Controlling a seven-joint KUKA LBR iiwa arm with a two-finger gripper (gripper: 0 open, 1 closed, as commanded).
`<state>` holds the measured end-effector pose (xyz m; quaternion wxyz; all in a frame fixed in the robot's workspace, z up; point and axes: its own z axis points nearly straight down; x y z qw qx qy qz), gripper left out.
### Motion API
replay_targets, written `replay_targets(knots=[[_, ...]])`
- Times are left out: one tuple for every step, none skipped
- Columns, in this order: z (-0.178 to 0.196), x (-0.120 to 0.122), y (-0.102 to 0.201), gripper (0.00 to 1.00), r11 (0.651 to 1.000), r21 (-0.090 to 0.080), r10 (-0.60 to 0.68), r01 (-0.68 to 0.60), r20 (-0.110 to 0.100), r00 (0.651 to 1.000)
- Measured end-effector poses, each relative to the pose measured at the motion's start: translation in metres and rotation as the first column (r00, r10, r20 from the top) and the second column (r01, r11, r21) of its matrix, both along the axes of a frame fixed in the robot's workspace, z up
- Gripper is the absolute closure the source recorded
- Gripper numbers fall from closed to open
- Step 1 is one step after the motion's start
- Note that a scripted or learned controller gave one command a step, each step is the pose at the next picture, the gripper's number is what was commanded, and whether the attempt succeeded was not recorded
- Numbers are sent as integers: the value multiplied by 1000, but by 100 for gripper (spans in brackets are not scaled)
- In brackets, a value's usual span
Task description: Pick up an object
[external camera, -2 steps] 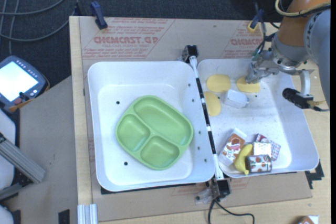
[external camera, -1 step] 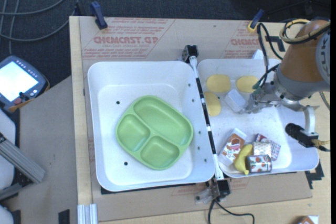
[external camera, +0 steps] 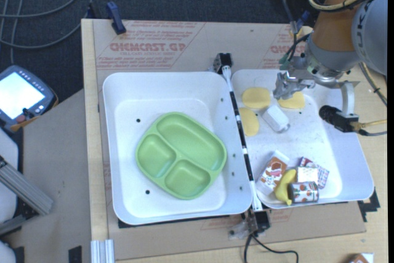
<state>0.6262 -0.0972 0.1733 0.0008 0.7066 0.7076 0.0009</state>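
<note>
The gripper (external camera: 284,88) hung above a yellow disc (external camera: 257,96); its grip state could not be told. The disc looked light, thin and stiff, best pinched across 1 edge.

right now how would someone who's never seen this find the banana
Start at the right-hand white bin, then go to its near corner, where a cluster of small packages lies. The banana sits in that cluster, between a red-and-white carton and a can; it is the only curved, plain yellow piece there.
</note>
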Motion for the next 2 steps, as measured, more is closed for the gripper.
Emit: replay_targets(knots=[[-1,-1,0,0,1000,0,-1,1,-2,1000],[-72,6,-65,0,1000,-4,-2,2,9,1000]])
